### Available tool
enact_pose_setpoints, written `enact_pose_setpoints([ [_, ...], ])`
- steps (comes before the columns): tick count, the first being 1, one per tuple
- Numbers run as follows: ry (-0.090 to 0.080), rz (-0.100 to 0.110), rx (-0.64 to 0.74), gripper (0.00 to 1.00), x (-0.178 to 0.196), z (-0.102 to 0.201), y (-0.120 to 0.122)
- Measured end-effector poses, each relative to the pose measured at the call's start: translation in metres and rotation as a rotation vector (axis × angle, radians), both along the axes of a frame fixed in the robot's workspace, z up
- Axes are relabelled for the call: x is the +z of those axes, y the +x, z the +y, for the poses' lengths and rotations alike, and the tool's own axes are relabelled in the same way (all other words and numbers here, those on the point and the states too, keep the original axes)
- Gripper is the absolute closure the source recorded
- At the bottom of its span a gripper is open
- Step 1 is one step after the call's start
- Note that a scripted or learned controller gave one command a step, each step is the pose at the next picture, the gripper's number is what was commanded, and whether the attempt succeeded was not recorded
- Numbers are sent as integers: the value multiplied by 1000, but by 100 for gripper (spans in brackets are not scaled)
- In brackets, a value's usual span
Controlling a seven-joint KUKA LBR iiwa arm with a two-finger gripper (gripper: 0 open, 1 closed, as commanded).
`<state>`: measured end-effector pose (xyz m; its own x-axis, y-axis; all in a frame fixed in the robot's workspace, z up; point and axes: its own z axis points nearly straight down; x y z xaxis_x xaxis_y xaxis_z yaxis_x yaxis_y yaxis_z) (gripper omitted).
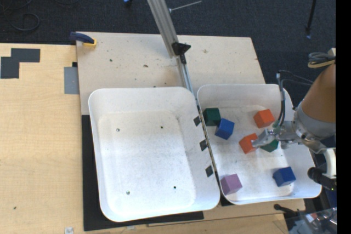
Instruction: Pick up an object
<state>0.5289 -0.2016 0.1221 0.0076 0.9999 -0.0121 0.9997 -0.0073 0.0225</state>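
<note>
The right bin [241, 91] holds several small cubes. A green one [211, 115] and a blue one [224, 129] sit at its left side, and an orange one [264, 118] lies further right. A red-orange cube [248, 143] lies mid-bin, a second blue cube [284, 176] at the front right and a purple one [231, 183] at the front left. My gripper [270, 137] is low in this bin, just right of the red-orange cube. A dark green block [270, 146] lies right under it, partly hidden.
The left bin [142, 150] lies beside the right one, with black clips [202, 144] along the shared wall. A slanted aluminium bar [162, 13] rises behind the bins. A blue and yellow clamp [83, 38] lies at the board's back left corner.
</note>
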Motion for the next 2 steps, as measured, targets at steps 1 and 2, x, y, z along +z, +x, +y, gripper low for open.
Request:
enact_pose_setpoints([
  [1, 3, 2, -5, 100, 7, 0, -1],
  [2, 11, 19, 7, 100, 68, -7, -1],
])
